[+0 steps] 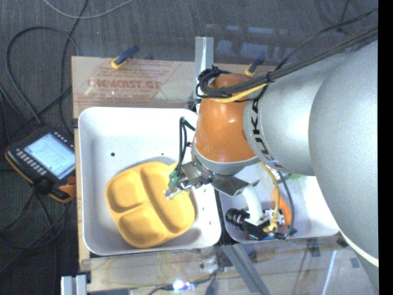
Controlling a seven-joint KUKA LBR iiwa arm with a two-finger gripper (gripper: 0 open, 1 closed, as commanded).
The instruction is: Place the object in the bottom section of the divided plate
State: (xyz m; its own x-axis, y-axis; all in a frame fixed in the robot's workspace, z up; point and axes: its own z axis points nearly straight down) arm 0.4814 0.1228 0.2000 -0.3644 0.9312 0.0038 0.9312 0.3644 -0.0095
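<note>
Yellow divided plate lies directly beneath the pincer.

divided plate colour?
Yellow. The divided plate shows plainly in the camera view, lying in the left white bin.

I read this as a robotics lab or test cell, not a home or a shop. My arm is an industrial one, grey with an orange band and KUKA lettering on its side, with cable bundles running along it. A teach pendant with a lit screen lies on the floor at the left (its cord trails off across the carpet). The floor is dark grey office-style carpet with loose black and white cables crossing it. The bench is a plywood board held by yellow-handled clamps, with aluminium framing beneath, bearing two white bins.
</note>
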